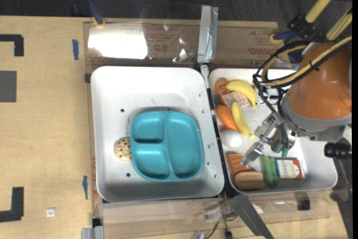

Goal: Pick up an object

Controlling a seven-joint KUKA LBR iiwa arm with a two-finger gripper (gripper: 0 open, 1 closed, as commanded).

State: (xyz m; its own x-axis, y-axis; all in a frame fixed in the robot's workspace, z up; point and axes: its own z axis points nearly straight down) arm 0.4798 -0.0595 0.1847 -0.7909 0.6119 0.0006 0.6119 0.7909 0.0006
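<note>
1. White plastic bins: two, side by side on the bench. The left bin (106,92) and the right bin (324,176) meet along a central divide.
2. Left bin contents: one teal plastic plate with three compartments (166,144), lying flat near the bin's centre; one round tan cookie (122,149), touching the plate's left edge.
3. Right bin contents, clustered along its left side: two yellow bananas, the upper one (241,89) curved at the top and the lower one (241,120) lying beneath it; one orange carrot-shaped item (226,117) just beside the lower banana; one white egg-shaped item (231,140) below the carrot; one brown bread-like loaf (248,179) at the near edge; one green vegetable-shaped piece (269,170); one small carton with a white and orange label (290,168), touching the green piece.
4. Arm: one, grey with an orange band (324,84), over the right bin.
5. Gripper (259,148): one, low over the right bin between the white item and the green piece. Finger spread: cannot tell. No object is seen between the fingers.
</note>
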